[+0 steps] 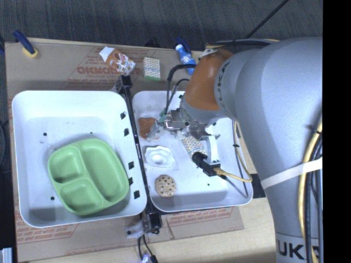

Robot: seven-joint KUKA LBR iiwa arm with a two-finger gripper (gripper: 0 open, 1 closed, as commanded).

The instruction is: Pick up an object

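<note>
Reaching into the right white plastic bin [219,193], the tool [171,122] may touch one brown lump [146,126]; its grip cannot be told. One fried-egg toy [158,157] and one speckled round cookie [165,185] lie nearby. One green divided tray [88,175] fills the left bin [33,108] on the cardboard-covered surface [71,59].

The left bin [22,147] is white and holds a pale green divided plate [88,175]. In the white right bin [236,193] lie a tan speckled cookie [165,185], a white fried egg [158,157] and a reddish-brown piece [146,127]. The arm [274,92] is grey with an orange band [204,86].
</note>
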